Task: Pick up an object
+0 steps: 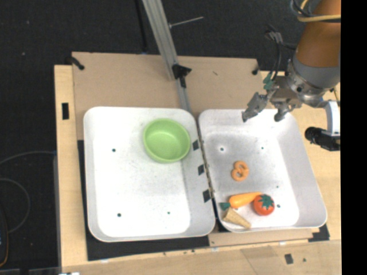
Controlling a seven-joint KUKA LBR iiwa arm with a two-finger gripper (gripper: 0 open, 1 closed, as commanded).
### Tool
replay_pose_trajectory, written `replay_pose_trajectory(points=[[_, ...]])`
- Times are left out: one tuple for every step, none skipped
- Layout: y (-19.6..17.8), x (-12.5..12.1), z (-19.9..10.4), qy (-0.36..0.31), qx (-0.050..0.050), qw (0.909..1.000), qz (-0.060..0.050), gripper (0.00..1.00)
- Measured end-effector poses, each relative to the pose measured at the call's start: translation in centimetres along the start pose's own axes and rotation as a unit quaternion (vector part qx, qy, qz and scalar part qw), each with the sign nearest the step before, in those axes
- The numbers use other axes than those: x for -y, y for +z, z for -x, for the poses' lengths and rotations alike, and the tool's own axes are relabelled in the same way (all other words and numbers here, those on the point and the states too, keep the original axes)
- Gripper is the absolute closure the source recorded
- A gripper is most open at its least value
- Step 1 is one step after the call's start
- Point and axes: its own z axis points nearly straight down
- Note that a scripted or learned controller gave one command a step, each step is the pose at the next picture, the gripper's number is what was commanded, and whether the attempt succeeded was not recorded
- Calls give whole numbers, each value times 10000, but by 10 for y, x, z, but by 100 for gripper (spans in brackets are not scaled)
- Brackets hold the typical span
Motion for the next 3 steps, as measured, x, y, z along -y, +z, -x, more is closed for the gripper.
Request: replay_pose_trajectory(points=[[0, 0, 0, 2, -2, 10000, 1, 0], [42, 1, 3, 25, 10, 10000, -20, 0], [90, 10, 8, 23, 10, 10000, -23, 0]])
